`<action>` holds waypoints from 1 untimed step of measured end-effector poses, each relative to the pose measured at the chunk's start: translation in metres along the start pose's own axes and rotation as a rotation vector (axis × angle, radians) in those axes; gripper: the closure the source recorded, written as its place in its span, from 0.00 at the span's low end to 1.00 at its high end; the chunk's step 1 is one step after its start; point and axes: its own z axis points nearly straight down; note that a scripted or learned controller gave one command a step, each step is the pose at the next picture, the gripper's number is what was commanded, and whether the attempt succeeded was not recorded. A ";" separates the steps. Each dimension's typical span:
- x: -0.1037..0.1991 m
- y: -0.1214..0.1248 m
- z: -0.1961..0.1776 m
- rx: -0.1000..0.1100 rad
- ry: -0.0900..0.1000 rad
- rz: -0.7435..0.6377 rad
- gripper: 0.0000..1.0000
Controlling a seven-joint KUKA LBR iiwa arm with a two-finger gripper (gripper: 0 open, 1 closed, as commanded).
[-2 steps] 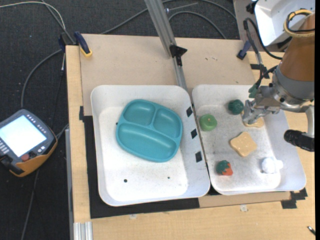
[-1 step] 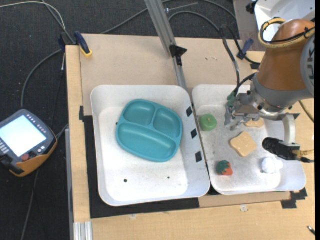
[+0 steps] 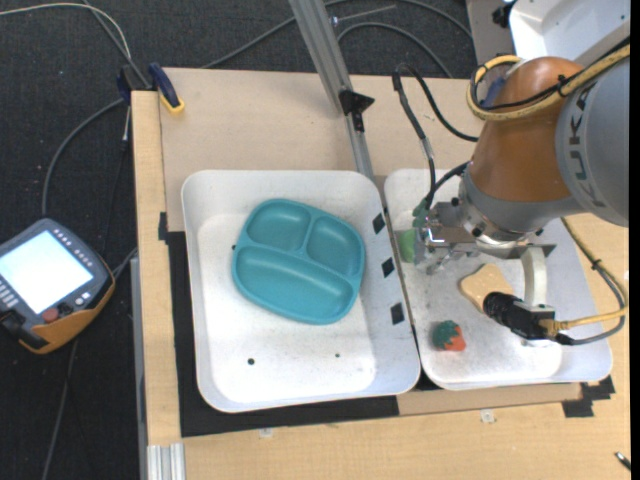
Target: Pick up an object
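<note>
Item — strawberry toy (image 3: 449, 336), in the right bin (image 3: 520, 368), near its front-left corner. We place the end effector (image 3: 437, 240) behind the toy, toward the bin's far side — its opening we cannot tell. The toy is compact, with no clear long axis.

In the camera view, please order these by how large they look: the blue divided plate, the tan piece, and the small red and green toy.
1. Blue divided plate, by far the largest.
2. Tan piece, partly covered by the arm, so its full size is unsure.
3. Red and green toy, smallest.
</note>
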 end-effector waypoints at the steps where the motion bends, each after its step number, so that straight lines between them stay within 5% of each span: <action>1: 0.047 -0.020 0.002 0.000 -0.001 0.001 1.00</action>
